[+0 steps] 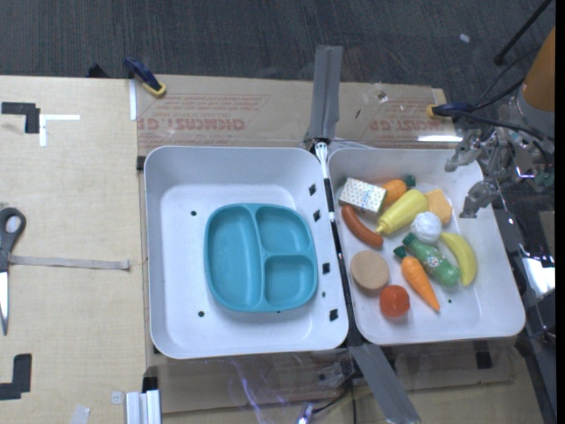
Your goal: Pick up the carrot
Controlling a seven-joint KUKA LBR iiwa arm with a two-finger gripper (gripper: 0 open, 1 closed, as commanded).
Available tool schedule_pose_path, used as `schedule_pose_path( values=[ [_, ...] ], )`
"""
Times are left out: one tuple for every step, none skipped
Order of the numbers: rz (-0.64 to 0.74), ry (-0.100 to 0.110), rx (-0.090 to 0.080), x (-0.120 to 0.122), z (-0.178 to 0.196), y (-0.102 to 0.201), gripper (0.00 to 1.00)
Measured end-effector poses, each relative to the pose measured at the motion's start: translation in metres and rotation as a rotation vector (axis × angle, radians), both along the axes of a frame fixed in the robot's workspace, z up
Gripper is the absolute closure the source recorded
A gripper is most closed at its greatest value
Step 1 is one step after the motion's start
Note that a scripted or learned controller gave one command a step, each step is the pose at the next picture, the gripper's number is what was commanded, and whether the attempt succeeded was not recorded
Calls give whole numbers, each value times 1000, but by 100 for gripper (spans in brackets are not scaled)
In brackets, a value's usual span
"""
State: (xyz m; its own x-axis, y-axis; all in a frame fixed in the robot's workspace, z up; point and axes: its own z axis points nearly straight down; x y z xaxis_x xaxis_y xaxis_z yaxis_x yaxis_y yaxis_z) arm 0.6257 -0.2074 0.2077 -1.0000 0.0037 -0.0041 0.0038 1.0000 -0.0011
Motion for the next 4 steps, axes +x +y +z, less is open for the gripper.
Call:
schedule_pose_path(
  values=[
    [53, -1, 0, -12, -114, 60, 0],
    [4, 0, 0, -97, -114, 72, 0],
    [-12, 0, 0, -146, -57, 56, 0],
    [16, 1, 0, -146, -115, 78, 0]
  ],
)
